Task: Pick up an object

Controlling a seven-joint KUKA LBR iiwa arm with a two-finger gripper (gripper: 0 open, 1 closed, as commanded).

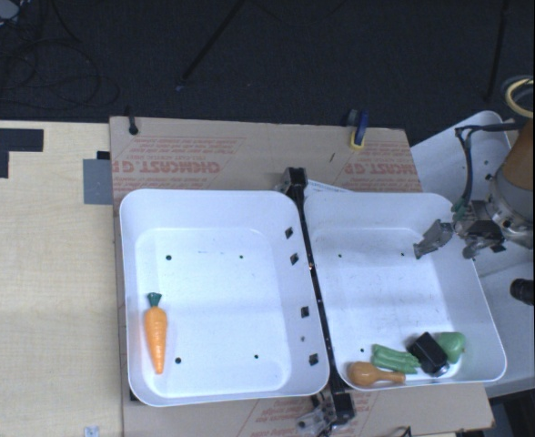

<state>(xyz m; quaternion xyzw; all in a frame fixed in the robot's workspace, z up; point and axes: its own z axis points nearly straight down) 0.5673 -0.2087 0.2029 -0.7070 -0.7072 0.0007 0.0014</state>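
The gripper point(449, 238) hovered over the right bin's point(377, 217) far right edge, fingers spread and holding nothing. A carrot point(156, 332) lay in the left bin point(204, 209).

A toy carrot point(156, 334), orange with a small green top, lies flat in the left bin near its front left corner, green end pointing away from the front rim. It is far to the left of the gripper point(449, 235), across both bins. Four objects cluster in the right bin's front right corner, below the gripper and nearer the front: a tan pear-shaped piece point(374, 374), a green pod-like vegetable point(395, 359), a black block point(429, 352) lying tilted, and a pale green piece point(451, 343) touching the block.
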